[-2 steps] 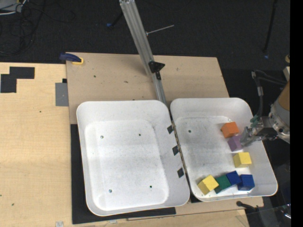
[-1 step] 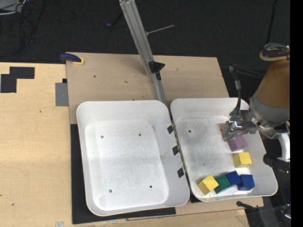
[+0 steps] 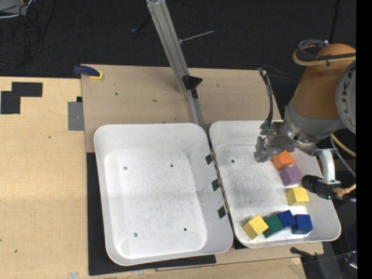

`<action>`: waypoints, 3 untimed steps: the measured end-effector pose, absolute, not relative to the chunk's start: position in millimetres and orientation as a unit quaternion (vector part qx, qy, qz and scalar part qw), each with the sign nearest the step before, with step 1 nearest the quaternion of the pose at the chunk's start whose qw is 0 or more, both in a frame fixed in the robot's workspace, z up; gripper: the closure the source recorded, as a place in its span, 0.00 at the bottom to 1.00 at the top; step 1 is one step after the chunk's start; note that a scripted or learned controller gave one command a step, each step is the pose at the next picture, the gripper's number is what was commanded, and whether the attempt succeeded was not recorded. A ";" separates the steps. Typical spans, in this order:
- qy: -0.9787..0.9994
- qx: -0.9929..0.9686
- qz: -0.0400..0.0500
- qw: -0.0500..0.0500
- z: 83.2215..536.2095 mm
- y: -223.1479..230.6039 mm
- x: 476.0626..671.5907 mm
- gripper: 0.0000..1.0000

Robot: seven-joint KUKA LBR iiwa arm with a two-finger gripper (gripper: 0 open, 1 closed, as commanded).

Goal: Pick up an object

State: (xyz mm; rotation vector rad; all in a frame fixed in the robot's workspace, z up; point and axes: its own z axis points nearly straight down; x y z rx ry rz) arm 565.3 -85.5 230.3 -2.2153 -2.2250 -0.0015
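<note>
In the camera view, your gripper (image 3: 265, 150) hangs low over the right bin (image 3: 244, 133), just beside the orange block (image 3: 283, 159). You cannot tell whether the jaws are apart or together. That block lies in the bin's upper right, touching the purple block (image 3: 290, 174) below it, likely the nearest target. It looks near-cubic, with no clear long axis, edges turned slightly off the bin walls. The left bin (image 3: 110, 138) sits alongside on the table (image 3: 133, 95).
</note>
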 end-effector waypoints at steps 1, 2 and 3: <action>-0.709 -0.705 0.000 0.002 219.3 -33.3 585.8 1.00; -0.709 -0.706 0.000 0.001 211.0 13.2 608.0 1.00; -0.708 -0.706 0.000 0.000 226.7 56.5 627.7 1.00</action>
